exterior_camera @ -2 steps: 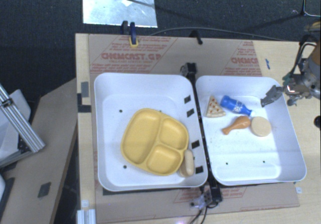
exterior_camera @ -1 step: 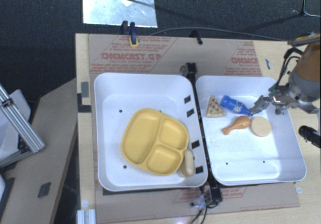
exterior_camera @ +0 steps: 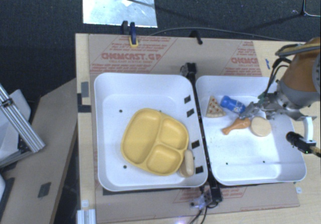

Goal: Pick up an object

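Note:
In the right bin (exterior_camera: 251, 168) lie a waffle-like triangle (exterior_camera: 215, 107), a blue cylinder (exterior_camera: 232, 103), an orange-brown drumstick (exterior_camera: 236, 126) and a round tan disc (exterior_camera: 260, 127). My gripper (exterior_camera: 252, 112) hangs low over the bin, just right of the blue cylinder and above the drumstick's thick end. Its dark fingers sit close to the drumstick and the disc. Nothing is plainly held between them.
The left bin (exterior_camera: 115, 92) holds a yellow divided tray (exterior_camera: 155, 140) with a small beige roll (exterior_camera: 187, 163) at its lower right corner. A black clip strip (exterior_camera: 193, 97) joins the two bins. The arm's orange band (exterior_camera: 303, 67) rises at the right edge.

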Available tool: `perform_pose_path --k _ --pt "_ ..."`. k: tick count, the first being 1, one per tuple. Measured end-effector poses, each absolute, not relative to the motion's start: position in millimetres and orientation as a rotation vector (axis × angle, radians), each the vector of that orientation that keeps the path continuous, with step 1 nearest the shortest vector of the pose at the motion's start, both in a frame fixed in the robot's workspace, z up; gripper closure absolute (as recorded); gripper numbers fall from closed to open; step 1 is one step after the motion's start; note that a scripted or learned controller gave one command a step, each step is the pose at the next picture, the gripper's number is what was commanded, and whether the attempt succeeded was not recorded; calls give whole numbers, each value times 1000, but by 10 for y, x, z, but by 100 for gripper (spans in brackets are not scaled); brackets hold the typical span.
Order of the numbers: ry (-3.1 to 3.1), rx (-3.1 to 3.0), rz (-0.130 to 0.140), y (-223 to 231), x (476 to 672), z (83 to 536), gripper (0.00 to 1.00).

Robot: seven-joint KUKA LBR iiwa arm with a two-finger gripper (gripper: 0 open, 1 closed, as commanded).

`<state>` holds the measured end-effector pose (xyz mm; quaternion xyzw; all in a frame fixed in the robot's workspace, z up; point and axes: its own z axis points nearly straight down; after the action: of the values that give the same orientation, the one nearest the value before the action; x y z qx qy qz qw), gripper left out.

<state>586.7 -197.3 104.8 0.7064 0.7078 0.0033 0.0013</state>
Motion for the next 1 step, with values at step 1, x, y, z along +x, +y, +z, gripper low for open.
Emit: perform_pose_path --k 1 --pt "2220 2210 5 -1983 5896 871 0"
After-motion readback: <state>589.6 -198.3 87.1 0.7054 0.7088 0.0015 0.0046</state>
